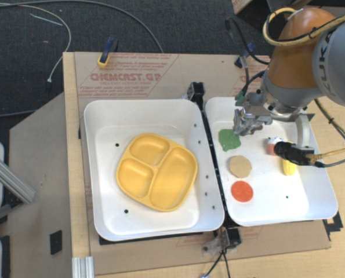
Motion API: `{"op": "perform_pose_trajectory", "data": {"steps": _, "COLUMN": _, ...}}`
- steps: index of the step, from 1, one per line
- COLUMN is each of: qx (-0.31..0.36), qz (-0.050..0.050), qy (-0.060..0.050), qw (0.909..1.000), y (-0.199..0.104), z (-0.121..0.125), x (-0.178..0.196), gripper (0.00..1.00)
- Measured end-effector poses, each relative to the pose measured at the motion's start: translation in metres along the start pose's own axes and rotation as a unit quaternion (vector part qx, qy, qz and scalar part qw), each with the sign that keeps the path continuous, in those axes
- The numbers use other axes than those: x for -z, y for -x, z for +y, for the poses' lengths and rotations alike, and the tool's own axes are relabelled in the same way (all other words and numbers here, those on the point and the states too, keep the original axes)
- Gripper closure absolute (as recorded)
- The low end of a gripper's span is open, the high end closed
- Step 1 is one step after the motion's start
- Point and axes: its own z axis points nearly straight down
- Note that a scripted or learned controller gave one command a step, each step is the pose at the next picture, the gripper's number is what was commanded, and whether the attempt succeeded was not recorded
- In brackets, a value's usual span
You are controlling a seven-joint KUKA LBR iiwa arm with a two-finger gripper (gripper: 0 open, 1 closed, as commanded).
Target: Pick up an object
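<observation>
Tray (pixel 156 171) in left bin (pixel 97 155)

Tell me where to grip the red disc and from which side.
Take the red disc across its rim, from straight above. It lies flat in the right bin, apart from the tan disc, with bare floor all round, so any rim pair looks reachable. It sits low, so the fingers would probably need to reach nearly to the floor.

bench (pixel 131 74): cardboard-topped | bears: left bin (pixel 97 155), right bin (pixel 311 201)
</observation>
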Motion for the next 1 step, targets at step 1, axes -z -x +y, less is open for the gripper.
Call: {"op": "perform_pose_trajectory", "data": {"steps": 1, "qx": 0.000, "qz": 0.000, "qy": 0.000, "qw": 1.0000, "y": -0.0505, "z": -0.0176, "x": 0.0078, "gripper": 1.00}}
